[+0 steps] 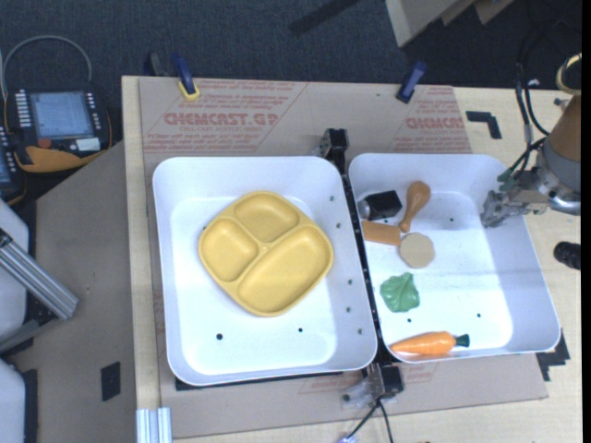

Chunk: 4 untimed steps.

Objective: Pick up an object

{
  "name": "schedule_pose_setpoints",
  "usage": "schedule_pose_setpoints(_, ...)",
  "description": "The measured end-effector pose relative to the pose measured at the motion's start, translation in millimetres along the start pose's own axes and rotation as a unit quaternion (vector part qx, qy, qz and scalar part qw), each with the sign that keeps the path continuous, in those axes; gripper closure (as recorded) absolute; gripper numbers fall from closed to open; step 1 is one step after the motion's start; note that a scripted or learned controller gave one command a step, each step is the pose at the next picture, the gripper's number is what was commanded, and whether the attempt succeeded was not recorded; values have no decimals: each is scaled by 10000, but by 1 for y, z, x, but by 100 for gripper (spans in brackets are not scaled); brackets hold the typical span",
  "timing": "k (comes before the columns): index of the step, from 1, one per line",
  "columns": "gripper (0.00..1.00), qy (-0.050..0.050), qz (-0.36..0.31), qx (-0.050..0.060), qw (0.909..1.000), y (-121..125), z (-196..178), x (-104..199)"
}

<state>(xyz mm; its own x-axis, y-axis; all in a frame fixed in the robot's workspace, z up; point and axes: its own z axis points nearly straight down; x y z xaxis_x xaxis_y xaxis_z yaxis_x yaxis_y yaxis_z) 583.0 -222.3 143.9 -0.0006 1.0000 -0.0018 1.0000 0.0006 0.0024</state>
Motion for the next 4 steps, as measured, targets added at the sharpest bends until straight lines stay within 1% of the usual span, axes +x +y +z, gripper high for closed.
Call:
schedule_pose_setpoints(1, 100, -6, -2, -21, 10000, 1, -65, 0)
schedule_pose_setpoints(2, 100, 2, -2, -2, 10000, 2, -70, 0)
schedule_pose_setpoints(3, 100, 12, -6, 18, 10000, 4, -65, 48)
schedule_pose_setpoints(4, 100, 19, -19, 18, 10000, 0, -77, 97)
